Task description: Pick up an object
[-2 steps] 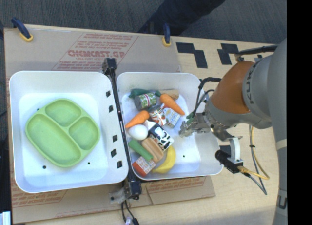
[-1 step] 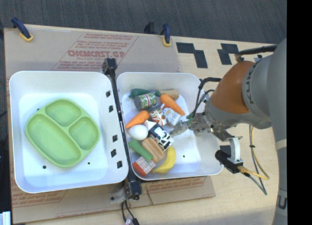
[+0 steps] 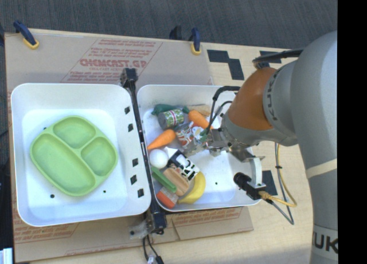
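Observation:
The right bin (image 3: 225, 184) holds a heap of toy food along its left side: an orange carrot (image 3: 161, 139), a second carrot (image 3: 199, 119), a green can (image 3: 172, 117), a white egg (image 3: 157, 158), a yellow banana (image 3: 196, 189) and a black-and-white piece (image 3: 184, 167). My gripper (image 3: 207, 140) is low inside this bin, just right of the heap, beside a small printed packet (image 3: 186, 136). The wrist hides its tip, so I see nothing held.
The left bin (image 3: 17, 142) holds a green divided plate (image 3: 73, 154). A black divider bar (image 3: 137, 142) runs between the bins. Clamps (image 3: 195, 40) hold the cardboard sheet at the back. My arm's orange band (image 3: 252, 105) hangs over the right bin's right rim.

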Robot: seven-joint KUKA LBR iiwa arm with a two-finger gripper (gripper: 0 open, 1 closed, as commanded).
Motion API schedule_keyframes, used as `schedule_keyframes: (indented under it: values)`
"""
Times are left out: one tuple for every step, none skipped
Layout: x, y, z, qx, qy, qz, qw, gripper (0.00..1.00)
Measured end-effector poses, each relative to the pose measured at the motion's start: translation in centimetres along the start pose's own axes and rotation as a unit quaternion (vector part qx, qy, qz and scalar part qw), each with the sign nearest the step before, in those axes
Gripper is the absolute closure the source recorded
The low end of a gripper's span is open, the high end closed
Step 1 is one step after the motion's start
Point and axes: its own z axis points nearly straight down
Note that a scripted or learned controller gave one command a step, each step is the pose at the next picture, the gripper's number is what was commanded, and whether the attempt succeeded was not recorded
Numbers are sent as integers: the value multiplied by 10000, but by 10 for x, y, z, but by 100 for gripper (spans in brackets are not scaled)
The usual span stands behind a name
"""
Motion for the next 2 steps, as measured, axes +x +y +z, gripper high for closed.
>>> schedule_keyframes:
  values:
    - [-1, 1, -10, 1, -4, -18, 10000, 100]
    - [-20, -58, -127, -28, -11, 21, 10000, 100]
